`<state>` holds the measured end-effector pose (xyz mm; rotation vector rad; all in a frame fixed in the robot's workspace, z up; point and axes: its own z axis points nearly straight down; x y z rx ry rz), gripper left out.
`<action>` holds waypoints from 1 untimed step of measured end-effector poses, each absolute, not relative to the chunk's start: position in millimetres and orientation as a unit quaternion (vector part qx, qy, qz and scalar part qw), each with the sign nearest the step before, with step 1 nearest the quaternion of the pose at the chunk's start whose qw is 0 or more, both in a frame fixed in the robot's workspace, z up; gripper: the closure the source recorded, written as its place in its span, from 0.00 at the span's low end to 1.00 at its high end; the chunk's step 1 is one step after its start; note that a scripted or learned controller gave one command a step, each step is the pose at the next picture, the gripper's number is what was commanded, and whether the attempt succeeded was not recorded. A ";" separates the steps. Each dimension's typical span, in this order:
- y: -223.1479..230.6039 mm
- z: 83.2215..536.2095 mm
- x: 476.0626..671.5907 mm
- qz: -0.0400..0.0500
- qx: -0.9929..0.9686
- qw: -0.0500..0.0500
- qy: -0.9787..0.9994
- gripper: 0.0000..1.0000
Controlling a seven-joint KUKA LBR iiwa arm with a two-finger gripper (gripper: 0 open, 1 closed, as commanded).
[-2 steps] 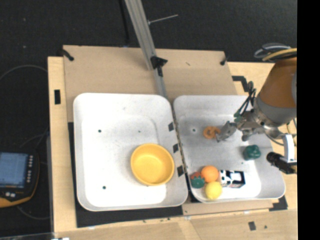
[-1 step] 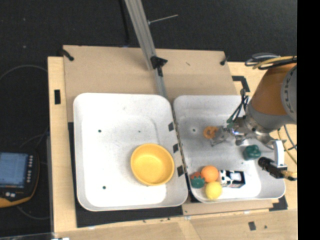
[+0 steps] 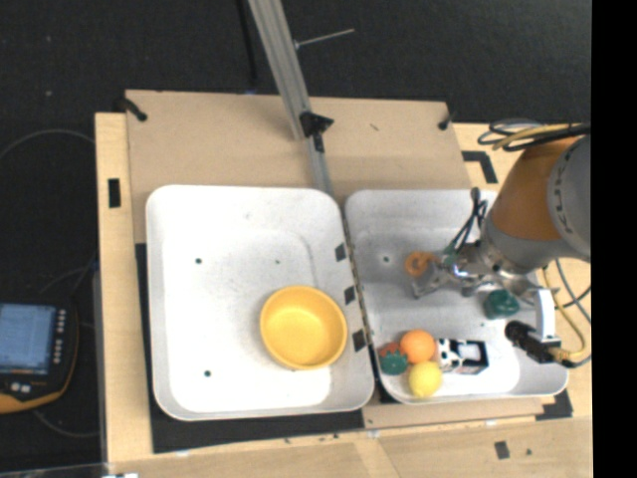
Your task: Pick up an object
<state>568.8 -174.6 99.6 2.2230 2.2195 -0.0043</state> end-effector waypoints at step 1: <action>-175.5 112.1 570.1 0.001 0.709 0.002 0.705 1.00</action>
